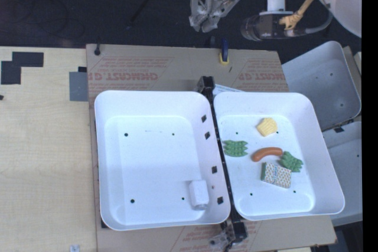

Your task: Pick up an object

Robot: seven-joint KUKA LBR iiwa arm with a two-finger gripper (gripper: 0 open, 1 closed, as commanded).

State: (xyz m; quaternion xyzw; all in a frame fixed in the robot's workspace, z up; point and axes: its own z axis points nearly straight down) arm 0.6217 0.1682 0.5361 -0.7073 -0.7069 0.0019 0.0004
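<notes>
High above the bins, gripper (205, 23) hangs clear; whether it's parted or pinched, I cannot tell. Right bin (319, 186) holds corn (267, 126), sausage (267, 153), greens (235, 148); left bin (109, 186), possibly a white block (198, 193).

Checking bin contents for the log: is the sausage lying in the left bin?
No, the sausage lies in the right bin.

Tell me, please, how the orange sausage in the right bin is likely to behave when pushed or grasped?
The orange sausage looks rounded and slightly curved, so it may roll or pivot when nudged. It looks like a light toy and would probably slide easily on the smooth right bin. The leafy green piece close by might get bumped.
</notes>
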